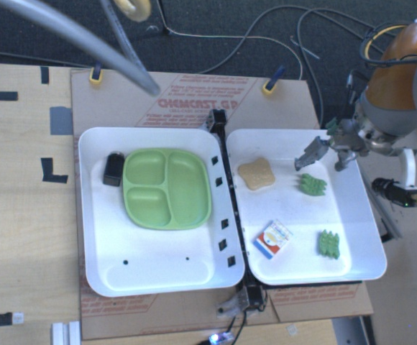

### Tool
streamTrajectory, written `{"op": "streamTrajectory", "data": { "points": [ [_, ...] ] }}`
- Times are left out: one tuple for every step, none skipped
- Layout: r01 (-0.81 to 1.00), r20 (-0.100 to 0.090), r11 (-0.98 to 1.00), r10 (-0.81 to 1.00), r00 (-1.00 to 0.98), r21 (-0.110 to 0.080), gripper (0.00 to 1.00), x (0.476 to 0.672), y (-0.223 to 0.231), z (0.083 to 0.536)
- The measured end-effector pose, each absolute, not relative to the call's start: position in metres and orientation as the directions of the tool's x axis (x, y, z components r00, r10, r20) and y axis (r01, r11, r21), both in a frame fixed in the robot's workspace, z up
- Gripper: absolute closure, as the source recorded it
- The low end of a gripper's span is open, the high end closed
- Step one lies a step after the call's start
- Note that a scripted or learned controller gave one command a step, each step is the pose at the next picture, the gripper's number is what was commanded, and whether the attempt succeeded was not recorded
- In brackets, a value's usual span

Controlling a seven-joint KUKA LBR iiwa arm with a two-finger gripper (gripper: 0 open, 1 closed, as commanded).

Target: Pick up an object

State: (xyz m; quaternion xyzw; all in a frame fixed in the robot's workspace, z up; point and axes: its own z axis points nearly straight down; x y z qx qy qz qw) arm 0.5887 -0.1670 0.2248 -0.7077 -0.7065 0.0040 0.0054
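In the right bin [352, 192] lie a tan bread-shaped piece [256, 173], a green leafy toy [312, 185], a second green leafy toy [328, 244] and a small red, white and blue carton [272, 238]. My gripper [326, 158] hangs over the bin's far right part, just above the first green toy. Its two dark fingers are spread apart and nothing sits between them. The grey arm with its orange band [402, 45] comes in from the right.
The left bin [97, 250] holds a green divided plate [167, 187] with a small black block [113, 169] beside its left edge. A black clip divider [223, 185] runs between the bins. Cables lie on the dark surface behind.
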Motion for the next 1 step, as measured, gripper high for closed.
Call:
{"op": "streamTrajectory", "data": {
  "points": [
    [1.0,0.0,0.001,1.0,-0.001,-0.002,0.0,0.5913,-0.1668,0.2313]
  ]
}}
